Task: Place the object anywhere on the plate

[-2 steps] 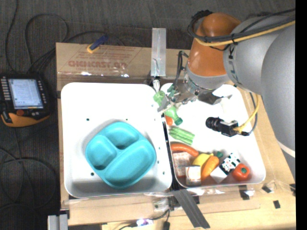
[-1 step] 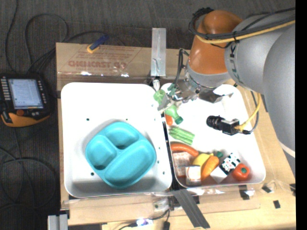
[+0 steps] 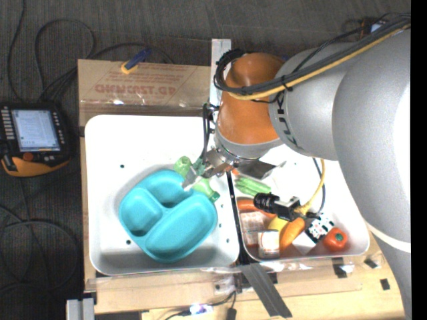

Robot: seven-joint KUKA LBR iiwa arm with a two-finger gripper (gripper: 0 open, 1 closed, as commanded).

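Camera view, looking down at a slant on two white bins. The arm (image 3: 347, 105) enters from the right, a large grey body filling the upper right, with a cable bundle draped over it. The orange band (image 3: 248, 105) sits above the wrist, roughly over the divider between the bins, and the wrist tips down and to the left. The gripper (image 3: 199, 172) is low over the left bin (image 3: 107, 145), at the upper right rim of the teal plate (image 3: 167, 220). A light green object (image 3: 193, 176) lies right at the fingertips: one end shows up-left of the gripper, the other pokes out down-right, resting on or against the plate's edge. The gripper's fingers overlap the green object, but how far apart they stand, and whether they truly clamp it, cannot be made out. The plate is a divided dish, lying tilted in the middle of the left bin. The right bin (image 3: 357, 242) holds a clutter of toy food: an orange carrot-like piece (image 3: 291, 233), a red tomato-like piece (image 3: 335, 239), a green piece (image 3: 252, 187) near the divider. A tablet-like pendant (image 3: 30, 133) lies on the floor, left of the bench.
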